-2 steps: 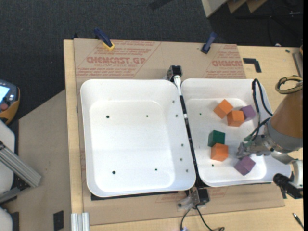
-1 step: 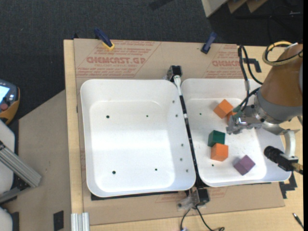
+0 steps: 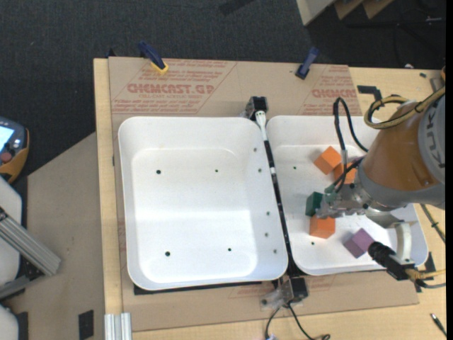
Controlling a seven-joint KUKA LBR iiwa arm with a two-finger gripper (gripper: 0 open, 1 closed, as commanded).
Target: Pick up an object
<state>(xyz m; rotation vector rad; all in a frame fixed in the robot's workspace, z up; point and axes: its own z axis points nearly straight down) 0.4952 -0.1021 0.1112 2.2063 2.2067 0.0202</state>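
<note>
From the camera above, the surface [image 3: 177, 83] is a brown board with red print, and two white bins stand on it side by side. I take the right bin [image 3: 297, 257] as my landmark. The left bin [image 3: 191, 197] touches it along its left wall, and a thin black strip runs between the two.

The arm [image 3: 403, 154] comes in over the right side of the right bin, grey with a wide orange band. Its gripper [image 3: 334, 202] hangs low over the middle of this bin. I cannot tell how the fingers stand, because the wrist covers them from this angle.

Inside the right bin lie several small blocks. An orange block [image 3: 327, 159] sits in the upper part of the bin, just above the gripper. A dark green block [image 3: 313, 204] is at the gripper's left side, very close to it or touching; I cannot tell which. A second orange block [image 3: 322, 227] lies just below the gripper, toward the bin's front wall. A purple block [image 3: 358, 242] lies near the front right corner of the bin, apart from the others.

Two blue clamps [image 3: 153, 57] hold the board's far edge, well behind the right bin.
</note>
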